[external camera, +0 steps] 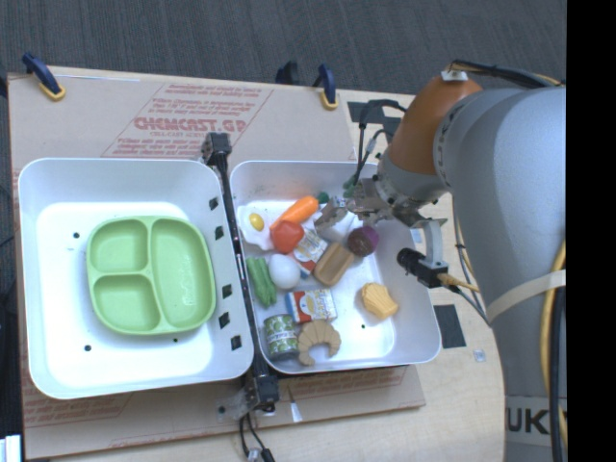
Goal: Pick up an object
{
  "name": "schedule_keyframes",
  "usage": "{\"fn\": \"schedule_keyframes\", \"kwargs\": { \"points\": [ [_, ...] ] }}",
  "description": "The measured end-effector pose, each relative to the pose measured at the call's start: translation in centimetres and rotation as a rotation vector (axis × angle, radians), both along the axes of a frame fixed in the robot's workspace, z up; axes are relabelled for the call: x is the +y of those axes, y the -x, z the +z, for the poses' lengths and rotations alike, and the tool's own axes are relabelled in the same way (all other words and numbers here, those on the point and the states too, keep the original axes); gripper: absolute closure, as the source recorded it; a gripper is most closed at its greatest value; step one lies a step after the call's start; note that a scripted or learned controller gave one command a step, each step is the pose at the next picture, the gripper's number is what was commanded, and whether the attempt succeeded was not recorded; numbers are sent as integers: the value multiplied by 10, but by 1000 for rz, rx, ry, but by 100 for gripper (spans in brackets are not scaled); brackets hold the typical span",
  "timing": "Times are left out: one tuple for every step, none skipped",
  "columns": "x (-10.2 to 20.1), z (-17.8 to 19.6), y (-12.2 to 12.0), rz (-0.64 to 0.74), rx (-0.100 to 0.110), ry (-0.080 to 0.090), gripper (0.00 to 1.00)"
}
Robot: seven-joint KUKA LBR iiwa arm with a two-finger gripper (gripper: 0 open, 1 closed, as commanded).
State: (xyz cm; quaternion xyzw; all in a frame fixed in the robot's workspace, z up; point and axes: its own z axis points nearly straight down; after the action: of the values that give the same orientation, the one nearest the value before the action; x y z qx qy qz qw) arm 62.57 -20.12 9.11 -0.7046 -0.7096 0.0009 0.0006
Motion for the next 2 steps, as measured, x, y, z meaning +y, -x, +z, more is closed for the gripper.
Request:
{"fn": "schedule_keyframes", "kwargs": {
  "points": [
    [1,11,-1,6,-2,1,100],
    [-10,151,65,-2,-4,2,100]
  ]
}}
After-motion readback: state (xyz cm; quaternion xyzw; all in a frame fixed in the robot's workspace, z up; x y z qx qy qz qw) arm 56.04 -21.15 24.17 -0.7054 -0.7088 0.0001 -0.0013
